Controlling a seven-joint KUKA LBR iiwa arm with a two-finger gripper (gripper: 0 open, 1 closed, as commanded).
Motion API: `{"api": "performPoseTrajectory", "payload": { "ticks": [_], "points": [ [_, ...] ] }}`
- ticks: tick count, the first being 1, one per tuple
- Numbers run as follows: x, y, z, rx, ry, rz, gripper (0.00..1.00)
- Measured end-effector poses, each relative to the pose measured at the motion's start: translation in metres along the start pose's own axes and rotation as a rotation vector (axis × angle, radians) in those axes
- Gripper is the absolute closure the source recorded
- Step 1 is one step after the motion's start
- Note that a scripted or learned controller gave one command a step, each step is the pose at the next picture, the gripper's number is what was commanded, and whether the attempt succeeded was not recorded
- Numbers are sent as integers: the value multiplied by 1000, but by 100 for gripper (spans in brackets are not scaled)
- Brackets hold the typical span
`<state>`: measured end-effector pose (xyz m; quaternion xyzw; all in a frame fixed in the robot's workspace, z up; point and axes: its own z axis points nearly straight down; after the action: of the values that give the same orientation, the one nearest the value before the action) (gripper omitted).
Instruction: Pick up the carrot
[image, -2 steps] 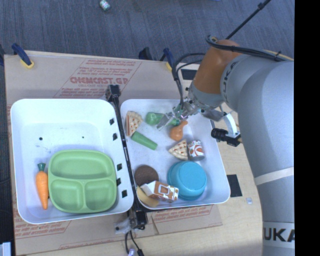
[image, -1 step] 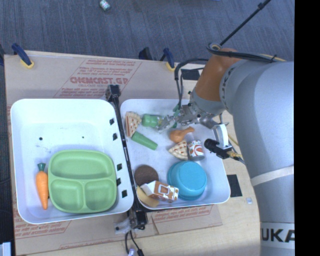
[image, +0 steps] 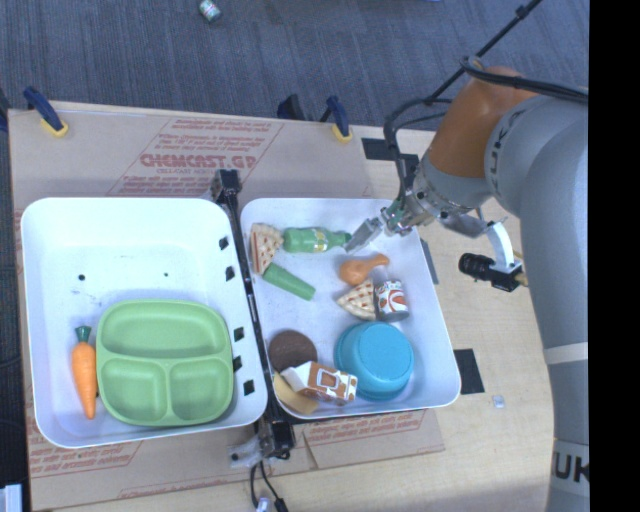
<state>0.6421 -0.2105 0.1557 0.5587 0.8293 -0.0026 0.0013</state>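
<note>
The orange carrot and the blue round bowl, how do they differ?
The orange carrot is long and thin; the blue round bowl is wide and squat. The carrot lies in the left white bin beside the green divided plate; the bowl sits in the right white bin. Neither touches the pincer.

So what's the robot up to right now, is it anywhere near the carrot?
Gripper over right bin, by the green bottle. Small orange carrot untouched in left bin, beside the green divided plate. Nothing on top of it.

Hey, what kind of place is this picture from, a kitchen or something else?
Probably a robot lab bench, not a kitchen: a robot arm reaches over two white bins, clamps hold down cardboard, and the carrot and other food look like toys.
</note>
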Motion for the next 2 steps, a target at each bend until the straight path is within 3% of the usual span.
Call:
{"api": "performPoseTrajectory", "payload": {
  "ticks": [1, 2],
  "points": [
    [25, -7, 55, -8, -10, 281, 0],
    [6, -11, 52, 0, 2, 126, 0]
  ]
}}
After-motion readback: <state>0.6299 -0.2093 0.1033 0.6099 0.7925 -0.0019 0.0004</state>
